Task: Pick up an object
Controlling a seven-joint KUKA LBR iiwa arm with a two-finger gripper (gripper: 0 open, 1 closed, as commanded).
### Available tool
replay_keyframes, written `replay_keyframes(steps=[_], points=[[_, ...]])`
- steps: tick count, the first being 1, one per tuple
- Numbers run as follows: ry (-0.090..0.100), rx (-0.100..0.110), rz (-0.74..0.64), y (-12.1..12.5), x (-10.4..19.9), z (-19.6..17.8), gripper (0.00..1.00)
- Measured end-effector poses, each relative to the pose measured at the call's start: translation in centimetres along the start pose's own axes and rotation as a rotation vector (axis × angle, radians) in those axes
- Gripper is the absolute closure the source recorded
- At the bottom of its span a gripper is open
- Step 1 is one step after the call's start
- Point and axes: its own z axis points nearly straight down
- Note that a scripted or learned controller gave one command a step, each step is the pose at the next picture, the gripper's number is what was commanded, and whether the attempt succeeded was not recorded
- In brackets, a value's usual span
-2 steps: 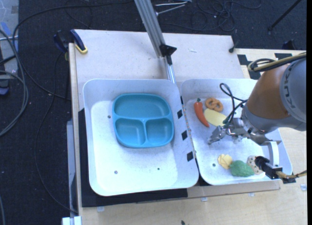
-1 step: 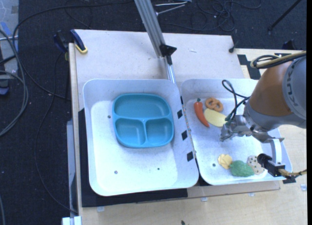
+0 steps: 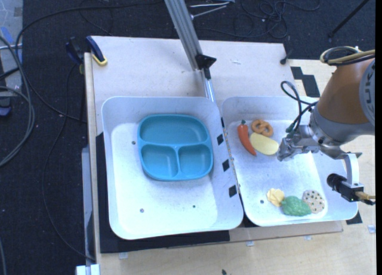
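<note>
Left bin [image 3: 119, 208]: holds a blue divided tray [image 3: 176, 147] w/ three compartments, nothing in them as far as we can see; not our concern for this pick.
Bin divider: the two white bins meet mid-bench, black clips along the seam; a slanted metal pole [image 3: 182, 17] runs down to it from the top.
Right bin [image 3: 262, 181]: all the candidates sit here, in two clusters, well apart.
Upper cluster: orange carrot [image 3: 246, 139], pale yellow potato-like piece [image 3: 265, 144] touching it, pretzel [image 3: 261, 127] just behind.
Lower cluster: small yellow piece [image 3: 275, 196], green leafy item [image 3: 295, 206], cookie [image 3: 313, 200], packed side by side nr the front wall.
Gripper [image 3: 285, 151]: hangs just right of the potato-like piece, low over the bin floor; whether its jaws are apart or closed we can't tell from this angle, and we see nothing held.
Arm [image 3: 346, 98]: grey w/ orange band, comes in from the right above the bin.
Step in hand: we judge it's the approach, target prob. the potato-like piece since it's nearest.
How to do it well: we'd centre over the piece, not its edge; line the jaws across its short axis so carrot & pretzel aren't caught; go down fully before closing.
Risk: rounded item may squirt out sideways; neighbours touching → a double grab or a nudge.
</note>
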Motion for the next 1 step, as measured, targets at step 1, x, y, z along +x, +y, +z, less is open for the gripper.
replay_keyframes(steps=[1], points=[[0.0,-0.001,-0.002,0.11,0.91,-5.83,1.0]])
